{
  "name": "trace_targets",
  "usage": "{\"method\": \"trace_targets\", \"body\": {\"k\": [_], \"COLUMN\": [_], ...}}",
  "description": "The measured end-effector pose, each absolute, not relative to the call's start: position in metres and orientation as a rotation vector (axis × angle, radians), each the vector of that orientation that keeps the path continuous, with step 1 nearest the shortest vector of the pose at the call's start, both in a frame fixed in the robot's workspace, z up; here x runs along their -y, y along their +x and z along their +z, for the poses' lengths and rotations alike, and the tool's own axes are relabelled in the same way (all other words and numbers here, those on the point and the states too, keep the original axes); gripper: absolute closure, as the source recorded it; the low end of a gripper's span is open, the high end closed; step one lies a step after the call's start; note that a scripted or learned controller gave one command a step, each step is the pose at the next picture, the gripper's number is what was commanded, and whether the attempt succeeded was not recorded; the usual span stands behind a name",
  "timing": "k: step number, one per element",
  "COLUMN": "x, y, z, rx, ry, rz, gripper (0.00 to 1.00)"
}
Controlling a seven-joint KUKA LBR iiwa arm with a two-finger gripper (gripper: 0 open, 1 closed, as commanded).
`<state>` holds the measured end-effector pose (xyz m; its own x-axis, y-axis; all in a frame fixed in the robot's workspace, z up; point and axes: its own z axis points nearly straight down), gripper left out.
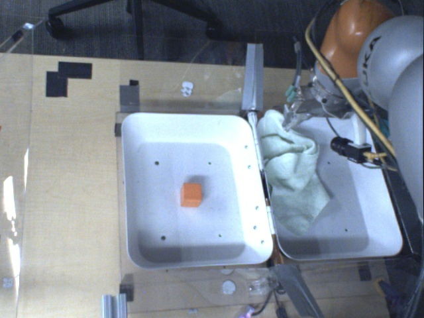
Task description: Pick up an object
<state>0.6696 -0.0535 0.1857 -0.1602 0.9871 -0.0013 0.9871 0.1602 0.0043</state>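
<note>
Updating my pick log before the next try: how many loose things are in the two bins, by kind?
Orange block, in the left bin: 1
White cloth, crumpled in the right bin: 1
Total: 2

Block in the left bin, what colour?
Orange. The block shows plainly in the camera view, on the left bin floor.

One fixed cam above the table [73, 197], looking down at a slant on both white bins [136, 244]; medium distance, arm [391, 52] enters from the right side.
</note>
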Motion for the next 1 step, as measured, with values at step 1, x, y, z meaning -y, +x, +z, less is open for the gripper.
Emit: {"method": "trace_targets", "body": {"k": [1], "x": [0.0524], "y": [0.6710], "z": [0.1974], "rx": [-2.392], "ry": [2.025], "rz": [0.007], "gripper": [1.00]}}
